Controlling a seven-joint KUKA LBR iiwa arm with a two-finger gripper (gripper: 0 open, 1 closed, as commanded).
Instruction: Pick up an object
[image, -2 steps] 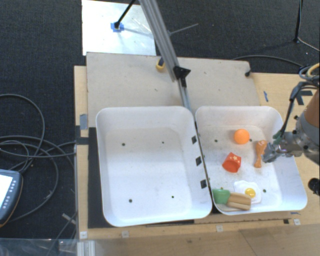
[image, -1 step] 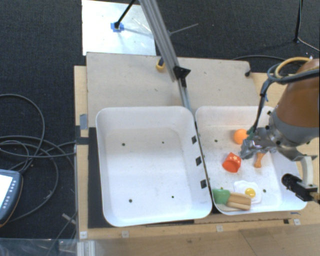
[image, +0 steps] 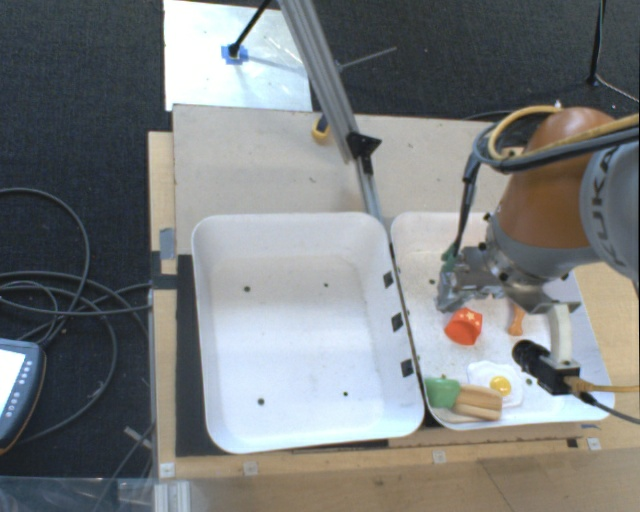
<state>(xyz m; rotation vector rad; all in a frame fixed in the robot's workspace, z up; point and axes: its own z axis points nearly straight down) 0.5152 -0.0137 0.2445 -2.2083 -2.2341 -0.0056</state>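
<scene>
In the right bin lie several small objects. A red-orange cup-like piece sits mid-bin. A fried egg toy, a tan bread-like roll and a green piece rest near the front edge. A thin orange piece lies partly under the arm. My gripper hangs low in the right bin, just above and left of the red-orange piece. The wrist hides its fingertips.
The left bin stands beside the right one, sharing a rim with black clips. A grey pole slants over the bench's back. A black fitting with a cable hangs from the arm over the bin's front right.
</scene>
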